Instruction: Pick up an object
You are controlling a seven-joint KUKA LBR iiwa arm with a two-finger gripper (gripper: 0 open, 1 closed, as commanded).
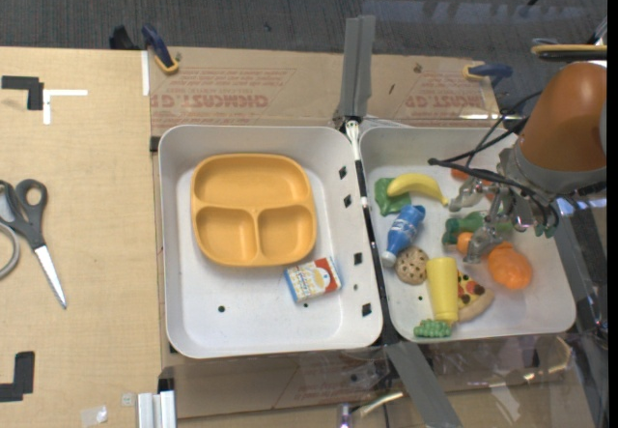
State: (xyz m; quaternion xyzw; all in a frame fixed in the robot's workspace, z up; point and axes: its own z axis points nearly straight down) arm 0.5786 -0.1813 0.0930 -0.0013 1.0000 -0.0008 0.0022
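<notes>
The right bin [555, 315] holds several toy foods: a banana [415, 186], a green piece [388, 196], a blue bottle [404, 231], a cookie [411, 267], a yellow cylinder [442, 287], a pizza slice [473, 296], an orange fruit [509, 269] and a carrot with a green top [465, 235]. My gripper [490, 212] hangs over the bin's right half, just above the carrot and the orange fruit. It stands open, and nothing shows between its fingers.
The left bin [179, 320] holds a yellow divided plate [255, 208] and a small snack box [312, 280]. Scissors [37, 238] lie on the bench at the far left. A raised divider [357, 78] runs between the bins.
</notes>
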